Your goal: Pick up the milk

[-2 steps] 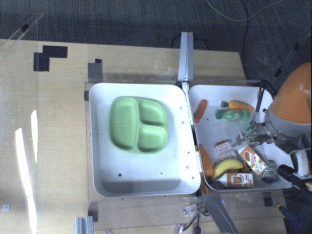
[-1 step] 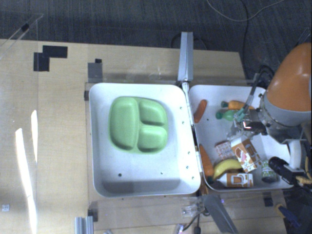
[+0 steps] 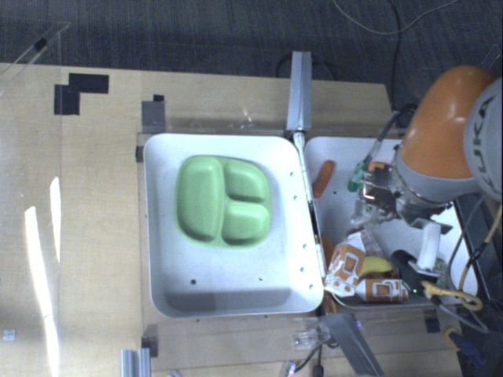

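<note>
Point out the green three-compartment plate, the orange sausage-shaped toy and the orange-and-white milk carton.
Green three-compartment plate (image 3: 225, 201): camera view, centre ridge.
Orange sausage-shaped toy (image 3: 322, 178): camera view, mid-length.
Orange-and-white milk carton (image 3: 343, 267): camera view, printed side.

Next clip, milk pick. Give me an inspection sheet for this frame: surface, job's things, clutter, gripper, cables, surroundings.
Surface: wooden bench bearing two white bins; left bin, right bin.
Job's things: a white and orange carton, probably the milk carton, lies at the right bin's front left corner.
Clutter: green divided plate in the left bin; orange carrot-like item, yellow item and brown bottle in the right bin.
Gripper: gripper low over the right bin, just above the carton; grasp cannot be judged.
Cables: black cable looped on the floor behind.
Surroundings: dark carpet.
</note>
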Controlling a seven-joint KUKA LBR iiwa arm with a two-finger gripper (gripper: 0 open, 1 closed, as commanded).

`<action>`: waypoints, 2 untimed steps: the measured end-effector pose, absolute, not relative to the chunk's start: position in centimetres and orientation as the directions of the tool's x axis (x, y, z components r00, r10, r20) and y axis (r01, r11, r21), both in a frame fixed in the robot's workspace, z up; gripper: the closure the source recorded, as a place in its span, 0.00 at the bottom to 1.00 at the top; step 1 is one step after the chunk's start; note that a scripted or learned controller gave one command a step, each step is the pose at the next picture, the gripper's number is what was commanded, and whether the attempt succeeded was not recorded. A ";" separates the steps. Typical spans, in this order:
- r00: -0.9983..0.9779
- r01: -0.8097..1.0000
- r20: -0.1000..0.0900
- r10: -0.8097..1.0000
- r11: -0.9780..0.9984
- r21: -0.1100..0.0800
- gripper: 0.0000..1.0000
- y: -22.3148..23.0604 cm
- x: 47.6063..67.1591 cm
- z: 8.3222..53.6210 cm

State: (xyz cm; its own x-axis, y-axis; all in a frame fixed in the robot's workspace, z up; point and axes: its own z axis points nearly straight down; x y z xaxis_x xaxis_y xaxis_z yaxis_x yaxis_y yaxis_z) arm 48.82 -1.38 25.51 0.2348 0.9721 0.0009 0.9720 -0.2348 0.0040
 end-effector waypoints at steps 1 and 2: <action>0.216 0.976 0.001 0.976 -0.216 0.001 1.00 1.2 48.7 18.4; 0.216 0.976 0.001 0.976 -0.216 0.005 1.00 -5.2 48.8 21.6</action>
State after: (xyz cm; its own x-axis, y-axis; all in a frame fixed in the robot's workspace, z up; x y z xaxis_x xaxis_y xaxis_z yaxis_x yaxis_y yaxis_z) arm 48.80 -5.18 21.61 0.2160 0.9764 0.0011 0.9764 -0.2160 0.0045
